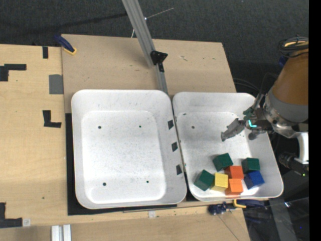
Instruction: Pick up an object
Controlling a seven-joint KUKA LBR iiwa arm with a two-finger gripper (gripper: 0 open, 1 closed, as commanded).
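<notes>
We're seeing the blocks sitting bunched in the near corner of the right bin (200,104): a yellow block (221,180) between a dark green block (204,179) and an orange block (235,186), a blue block (255,178) just beside that. Right behind them, a second orange block (235,172) is sitting between another green block (222,161) and a third green block (251,164). Further back, the gripper (231,130) is hanging over the bare middle of the same bin, apart from the pile, nothing between its fingers; we can't tell whether they're spread or closed. The left bin (80,104) is lying alongside. Beyond both bins, a grey metal bar (139,21) is slanting across the bench (100,59).
</notes>
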